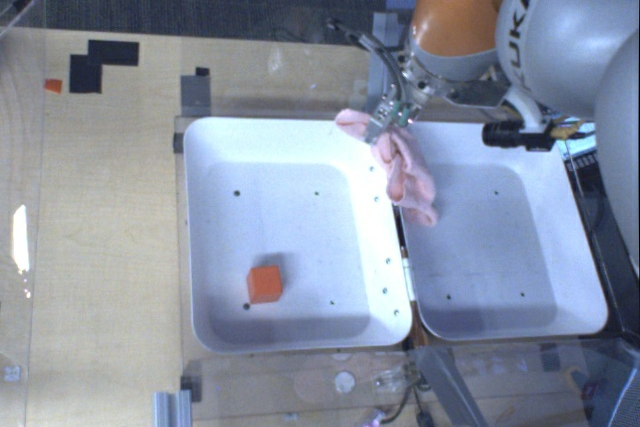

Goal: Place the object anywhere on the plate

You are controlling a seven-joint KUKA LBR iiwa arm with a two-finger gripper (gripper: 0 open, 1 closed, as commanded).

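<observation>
My claw [385, 122] pinched only a corner of the pink cloth [408, 170] above the seam between the bins, so I feared it might slip free.

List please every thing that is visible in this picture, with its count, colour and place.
bins: 2, white, side by side on the bench
block: 1, orange, lower left part of the left bin
cloth: 1, pink, hanging from the pincer over the wall between the bins
bench: 1, light wood, under the bins
black marks: a few, top left of the bench
small tag: 1, orange, beside the black marks
arm: 1, grey with orange band, from the right
pincer: 1, shut on the cloth, above the bins' shared wall
</observation>
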